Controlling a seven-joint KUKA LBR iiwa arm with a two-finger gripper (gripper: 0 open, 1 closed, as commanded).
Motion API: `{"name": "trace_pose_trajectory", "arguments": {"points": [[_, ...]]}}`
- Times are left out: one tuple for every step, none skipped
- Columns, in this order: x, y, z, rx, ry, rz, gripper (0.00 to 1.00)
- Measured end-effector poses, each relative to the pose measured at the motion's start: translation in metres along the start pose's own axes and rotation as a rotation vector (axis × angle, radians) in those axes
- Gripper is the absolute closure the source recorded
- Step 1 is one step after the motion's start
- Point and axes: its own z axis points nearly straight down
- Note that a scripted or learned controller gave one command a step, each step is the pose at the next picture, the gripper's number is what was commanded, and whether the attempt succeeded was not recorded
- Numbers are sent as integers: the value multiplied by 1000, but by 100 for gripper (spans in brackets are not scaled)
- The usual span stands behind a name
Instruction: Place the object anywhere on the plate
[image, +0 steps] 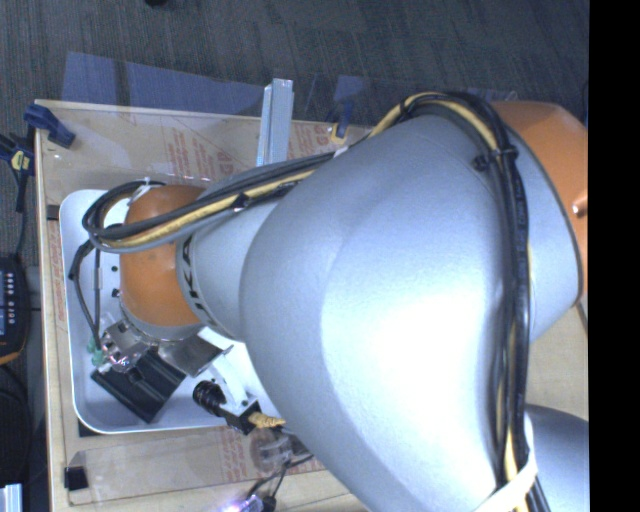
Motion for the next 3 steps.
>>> {"name": "trace_pose_trajectory", "arguments": {"points": [[-69,-18,-121,-8,0,9,100],[-51,71,-201,-7,-1,-23,100],[-19,8,-182,-5,0,-140,100]]}}
